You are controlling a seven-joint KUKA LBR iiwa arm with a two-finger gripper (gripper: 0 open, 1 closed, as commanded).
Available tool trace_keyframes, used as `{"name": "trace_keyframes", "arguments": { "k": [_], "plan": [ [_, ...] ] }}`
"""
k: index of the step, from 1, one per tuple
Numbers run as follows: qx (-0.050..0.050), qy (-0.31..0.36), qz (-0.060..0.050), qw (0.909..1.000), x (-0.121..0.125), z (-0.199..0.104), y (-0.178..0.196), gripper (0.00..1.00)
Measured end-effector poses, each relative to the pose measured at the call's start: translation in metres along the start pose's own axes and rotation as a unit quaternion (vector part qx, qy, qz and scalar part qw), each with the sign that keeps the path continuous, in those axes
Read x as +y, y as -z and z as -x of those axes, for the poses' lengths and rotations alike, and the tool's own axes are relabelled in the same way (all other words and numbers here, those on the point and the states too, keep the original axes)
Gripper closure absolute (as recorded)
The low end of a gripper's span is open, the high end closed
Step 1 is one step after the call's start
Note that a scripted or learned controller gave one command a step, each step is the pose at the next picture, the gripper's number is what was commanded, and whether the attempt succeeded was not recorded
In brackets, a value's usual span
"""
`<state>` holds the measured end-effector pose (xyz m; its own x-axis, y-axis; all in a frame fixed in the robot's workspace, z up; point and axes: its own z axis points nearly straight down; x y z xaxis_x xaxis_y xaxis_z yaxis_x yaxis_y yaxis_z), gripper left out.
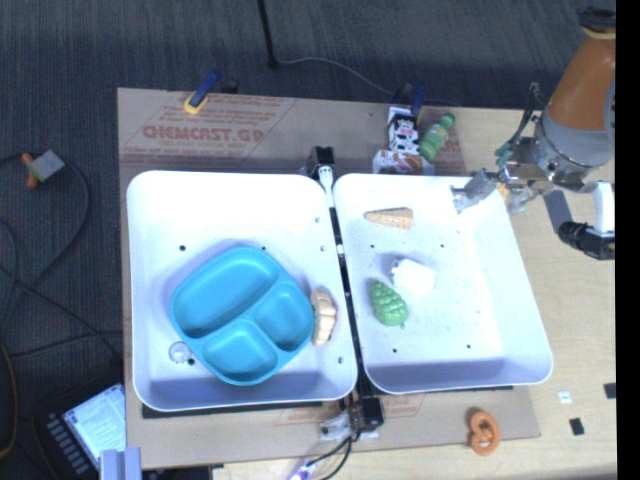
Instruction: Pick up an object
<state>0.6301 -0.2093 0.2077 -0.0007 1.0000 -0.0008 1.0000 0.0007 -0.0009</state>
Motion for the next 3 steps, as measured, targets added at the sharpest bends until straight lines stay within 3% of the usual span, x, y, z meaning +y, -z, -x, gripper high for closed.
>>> {"name": "trace_keyframes", "arguments": {
  "k": [1, 2, 3],
  "plan": [
    [-0.001, 0.001, 0.003, 1.0000, 0.011, -0.032, -0.120, 0.00],
    [-0.001, 0.000, 0.002, 1.0000, -0.014, 0.016, -0.026, 0.00],
    [-0.001, 0.000, 0.003, 1.0000, -0.008, -0.020, -0.120, 0.00]
  ]
}}
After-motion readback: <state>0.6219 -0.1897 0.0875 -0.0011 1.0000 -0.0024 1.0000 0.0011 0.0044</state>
